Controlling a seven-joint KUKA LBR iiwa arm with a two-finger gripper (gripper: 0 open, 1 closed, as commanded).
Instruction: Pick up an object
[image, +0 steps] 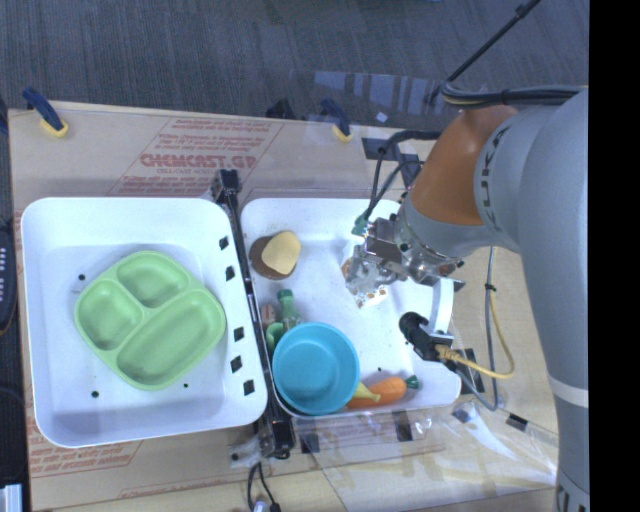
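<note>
1. Claw (367, 280) first: it hangs over the middle of the right bin (325, 215), below the grey arm (530, 200) with its orange band; whether it is spread or pressed together cannot be told, and nothing can be seen pinched in it.
2. Left bin (45, 300) holds a light green divided plate (150, 318) with three compartments, lying flat near its middle.
3. Between the two bins runs a black divider strip (240, 270).
4. At the right bin's upper left lies a brown and yellow bun-like toy (276, 254), well apart from the claw.
5. Just below it, a small green toy (283, 312) lies against the bin's left wall, touching the rim of the bowl.
6. A blue bowl (315, 367) sits upright at the bin's lower left.
7. An orange toy carrot (385, 390) lies beside the bowl along the near wall.
</note>
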